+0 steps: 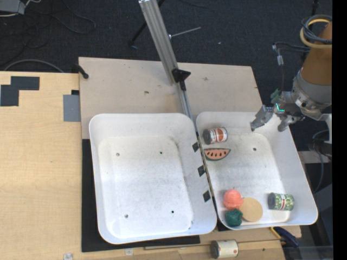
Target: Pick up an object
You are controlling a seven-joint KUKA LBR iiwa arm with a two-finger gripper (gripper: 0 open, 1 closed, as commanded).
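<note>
Pincer above far right rim of right bin, prongs spread apart, nothing between them. Candidates all inside right bin: red-label can and watermelon slice by its left wall; pink ball, tan disc, dark green lump, green can along near edge. Risks, as judgement: cans on their sides may roll from closing prongs; clustered ball, disc and lump crowd a clean grip; flat slice is hard to pinch.
</note>
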